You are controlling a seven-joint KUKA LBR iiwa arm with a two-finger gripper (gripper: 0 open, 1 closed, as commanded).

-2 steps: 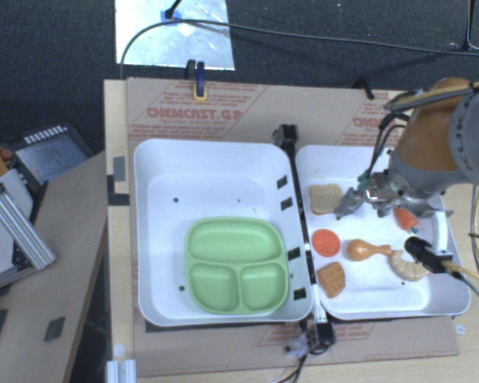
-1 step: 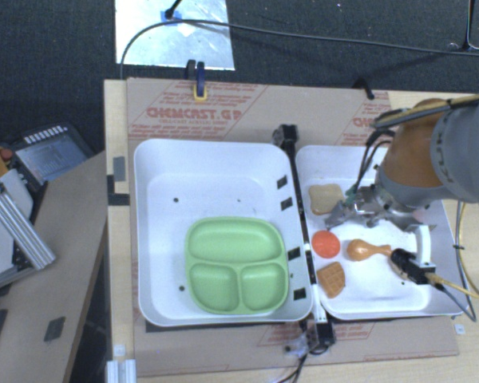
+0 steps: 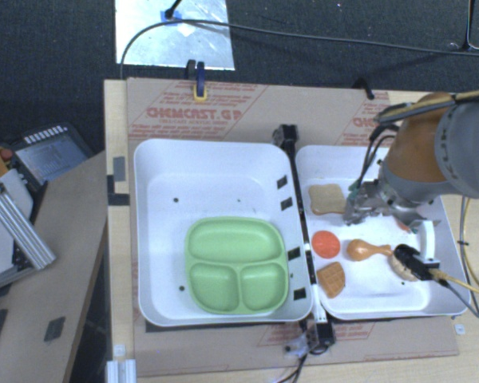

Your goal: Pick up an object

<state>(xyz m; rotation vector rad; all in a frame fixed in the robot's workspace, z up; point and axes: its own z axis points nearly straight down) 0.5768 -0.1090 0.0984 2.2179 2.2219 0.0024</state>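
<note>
The right bin (image 3: 383, 298) holds a tan toast slice (image 3: 327, 199) at the back left, a red-orange round piece (image 3: 326, 243), a brown waffle-like piece (image 3: 331, 278) near the front, and an orange drumstick-shaped piece (image 3: 366, 250) in the middle. My gripper (image 3: 356, 211) hangs low over the right bin, just right of the toast slice and above the drumstick. Nothing shows between its fingers.
The left bin (image 3: 164, 162) holds a green divided plate (image 3: 235, 263) toward its front right. A black divider (image 3: 297, 206) runs between the two bins. The grey arm with its orange band (image 3: 419, 146) covers the right bin's back right part.
</note>
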